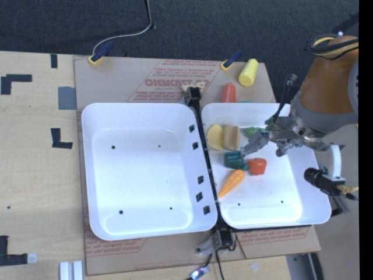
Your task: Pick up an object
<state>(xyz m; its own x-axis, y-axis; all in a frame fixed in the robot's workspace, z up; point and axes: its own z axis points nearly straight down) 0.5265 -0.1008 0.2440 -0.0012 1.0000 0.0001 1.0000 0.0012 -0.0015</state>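
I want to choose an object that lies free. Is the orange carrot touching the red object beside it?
Apart. The camera view shows a strip of white bin floor between the orange carrot and the red object.

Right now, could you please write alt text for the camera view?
A grey and orange robot arm's claw hangs over the right bin, above a teal piece, red piece and toy carrot. The left bin adjoins it.

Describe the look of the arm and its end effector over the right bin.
The arm is a thick rounded body, grey below a wide orange band, with a dark cable running down its left side. The end effector is grey metal with thin angular linkages ending in slim dark fingers. A black cylindrical part with a white bracket sits beside it.
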